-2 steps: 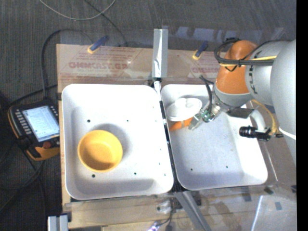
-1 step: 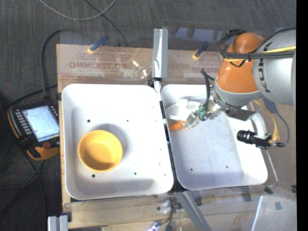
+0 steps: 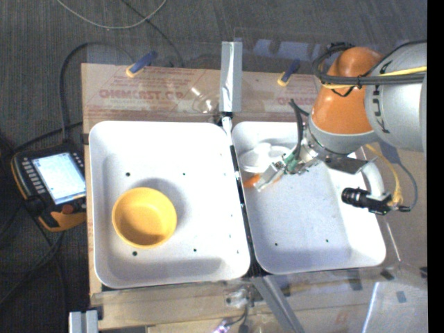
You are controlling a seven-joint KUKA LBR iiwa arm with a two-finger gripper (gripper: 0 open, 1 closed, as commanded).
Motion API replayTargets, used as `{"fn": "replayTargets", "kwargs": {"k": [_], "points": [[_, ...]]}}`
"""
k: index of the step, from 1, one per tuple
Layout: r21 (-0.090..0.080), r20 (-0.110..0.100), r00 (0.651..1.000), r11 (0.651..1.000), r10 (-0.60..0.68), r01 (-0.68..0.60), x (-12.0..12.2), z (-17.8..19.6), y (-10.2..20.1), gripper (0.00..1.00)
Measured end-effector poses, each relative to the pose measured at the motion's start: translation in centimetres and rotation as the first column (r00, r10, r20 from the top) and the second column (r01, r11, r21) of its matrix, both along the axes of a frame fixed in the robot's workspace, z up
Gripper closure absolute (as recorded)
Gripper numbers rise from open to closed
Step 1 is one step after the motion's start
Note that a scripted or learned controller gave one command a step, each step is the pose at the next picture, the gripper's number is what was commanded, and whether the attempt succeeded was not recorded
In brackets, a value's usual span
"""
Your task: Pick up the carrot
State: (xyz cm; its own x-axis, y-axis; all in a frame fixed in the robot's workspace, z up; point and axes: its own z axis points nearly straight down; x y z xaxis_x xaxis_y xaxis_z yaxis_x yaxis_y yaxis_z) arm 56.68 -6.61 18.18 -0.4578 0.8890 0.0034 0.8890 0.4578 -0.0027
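The small orange carrot lies in the upper left part of the right-hand shallow white plastic bin, close to that bin's left wall and just below centre height of the frame. Its long axis runs on a slant, from lower left to upper right; the lower-left end points toward the divide between the two bins, and the upper-right end, with a touch of green, meets the tip of the arm's tool. A white rounded object, too blurred to identify, sits just above it in the same corner.

The grey arm with the orange band enters from the upper right of the frame and bends down and leftward over the right bin, its wrist tilted so the two-finger gripper reaches toward the carrot's upper end. The fingers are small and dark against the clutter, and I cannot tell how far apart they stand or whether they have the carrot between them.

In the left-hand white bin a round yellow plastic bowl rests upright at lower left of centre.
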Motion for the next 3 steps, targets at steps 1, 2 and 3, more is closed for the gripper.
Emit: {"fn": "replayTargets", "kwargs": {"k": [1,2,3], "points": [[-0.002,-0.001,1.000,1.000,0.019,-0.019,0.4,-7.9,-5.5,0.00],[-0.012,-0.025,0.847,0.847,-0.532,0.532,3.4,-9.1,-3.6,0.00],[-0.015,-0.090,0.942,0.946,-0.323,0.323,8.9,-7.3,-4.4,0.00]]}}
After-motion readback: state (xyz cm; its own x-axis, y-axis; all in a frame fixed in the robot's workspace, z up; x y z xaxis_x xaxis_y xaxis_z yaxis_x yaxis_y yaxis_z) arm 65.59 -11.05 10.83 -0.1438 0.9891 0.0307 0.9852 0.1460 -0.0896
